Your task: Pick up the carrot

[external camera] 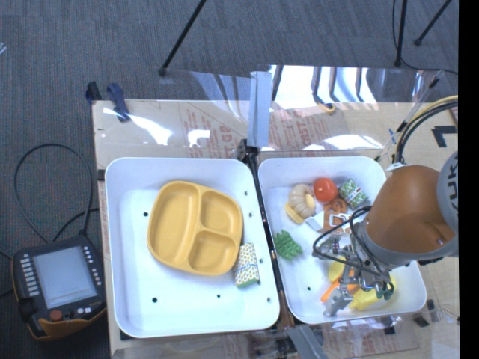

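Carrot [330, 291] lies low in the right bin [299, 309], just beside a yellow toy [364, 299], under the pincer [346, 296]. Whether the pincer is open or closed I cannot tell. Best to centre over the orange sliver alone, clear of the yellow toy.

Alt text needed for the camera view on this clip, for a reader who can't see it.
A grey and orange robot arm reaches into the right bin, its gripper low over an orange carrot and yellow toy food at the bin's near side. Further back lie a tomato and a green leafy piece. The left bin holds a yellow divided plate.
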### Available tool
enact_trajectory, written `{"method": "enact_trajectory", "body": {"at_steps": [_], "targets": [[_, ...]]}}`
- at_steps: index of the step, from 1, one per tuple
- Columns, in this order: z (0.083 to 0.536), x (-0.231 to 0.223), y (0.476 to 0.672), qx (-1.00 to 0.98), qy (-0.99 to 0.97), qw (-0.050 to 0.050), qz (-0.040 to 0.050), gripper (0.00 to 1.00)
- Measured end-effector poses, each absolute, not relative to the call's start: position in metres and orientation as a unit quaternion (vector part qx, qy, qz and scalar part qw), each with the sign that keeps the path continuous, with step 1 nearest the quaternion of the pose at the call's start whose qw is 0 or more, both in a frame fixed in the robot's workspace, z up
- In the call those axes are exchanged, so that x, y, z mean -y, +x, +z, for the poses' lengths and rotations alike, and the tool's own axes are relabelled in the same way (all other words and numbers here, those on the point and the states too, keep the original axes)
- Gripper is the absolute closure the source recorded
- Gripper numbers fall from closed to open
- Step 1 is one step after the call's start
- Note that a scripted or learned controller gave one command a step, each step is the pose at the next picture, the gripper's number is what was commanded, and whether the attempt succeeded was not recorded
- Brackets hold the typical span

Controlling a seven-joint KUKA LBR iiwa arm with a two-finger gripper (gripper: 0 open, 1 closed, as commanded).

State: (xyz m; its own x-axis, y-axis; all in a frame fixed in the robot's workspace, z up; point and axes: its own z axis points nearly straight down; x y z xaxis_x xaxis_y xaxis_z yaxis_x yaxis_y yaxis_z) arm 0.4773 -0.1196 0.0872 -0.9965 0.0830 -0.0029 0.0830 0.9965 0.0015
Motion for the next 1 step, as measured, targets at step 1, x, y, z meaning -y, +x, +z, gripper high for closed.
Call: {"method": "enact_trajectory", "body": {"at_steps": [1], "targets": [[0.0872, 0.0903, 0.4769, -0.999, 0.054, 0.0, 0.0012, 0.0]]}}
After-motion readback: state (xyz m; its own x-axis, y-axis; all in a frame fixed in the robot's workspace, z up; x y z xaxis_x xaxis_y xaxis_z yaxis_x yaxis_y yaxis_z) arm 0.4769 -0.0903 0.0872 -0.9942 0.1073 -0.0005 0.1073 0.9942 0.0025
